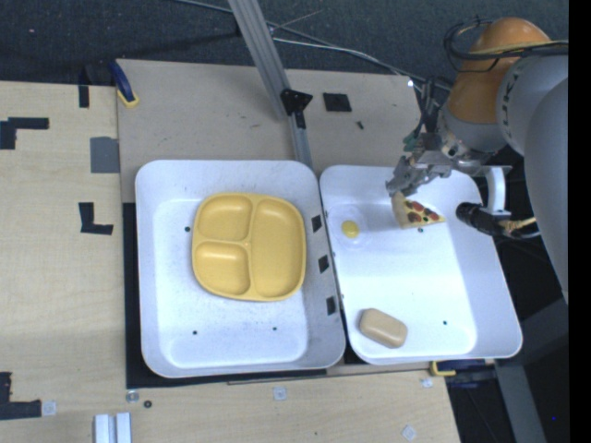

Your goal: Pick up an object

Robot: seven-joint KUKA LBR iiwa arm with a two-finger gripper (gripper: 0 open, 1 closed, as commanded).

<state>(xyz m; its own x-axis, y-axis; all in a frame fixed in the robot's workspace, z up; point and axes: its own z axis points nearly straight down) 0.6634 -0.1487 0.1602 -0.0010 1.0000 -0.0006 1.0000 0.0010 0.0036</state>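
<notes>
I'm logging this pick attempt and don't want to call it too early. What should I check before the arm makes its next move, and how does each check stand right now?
1. Gripper is over the right bin: ok, it sits at the far end.
2. A target lies under it: ok, the pizza-slice toy is just below the tip.
3. Toy is between the jaws: cannot tell, the wrist hides the contact.
4. Other items are out of the way: ok, the small yellow piece and the tan block lie apart from it.
5. Left bin is untouched: ok, the yellow divided plate lies flat.
</notes>
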